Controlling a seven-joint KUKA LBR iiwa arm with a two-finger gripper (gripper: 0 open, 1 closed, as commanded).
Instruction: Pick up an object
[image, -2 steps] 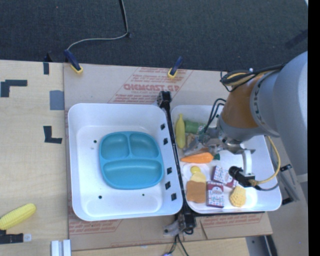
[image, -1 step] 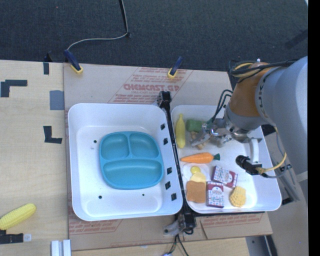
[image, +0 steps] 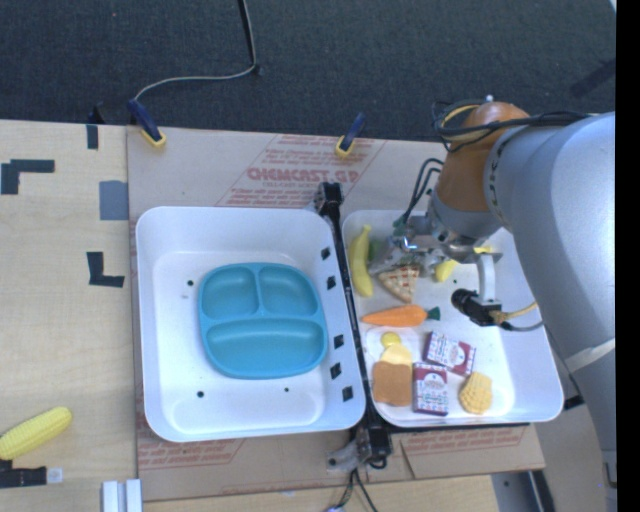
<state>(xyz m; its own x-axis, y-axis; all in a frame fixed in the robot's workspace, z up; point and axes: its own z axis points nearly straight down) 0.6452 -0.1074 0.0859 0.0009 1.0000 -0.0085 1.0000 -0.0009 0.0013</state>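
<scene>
A tan wedge of toy pizza (image: 398, 281) lies in the right white bin (image: 535, 375) directly under the gripper (image: 412, 250); whether its fingers are open cannot be told. Just left stands a yellow banana (image: 359, 259); nearer the camera lie an orange carrot (image: 396, 317) and red cartons (image: 438, 372). The left white bin (image: 165, 305) holds a blue divided plate (image: 263, 319).

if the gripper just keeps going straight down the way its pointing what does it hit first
Most likely the pizza slice, lying just under the gripper in the right bin. The banana sits close beside it, and depth from this slanted view is uncertain.
</scene>
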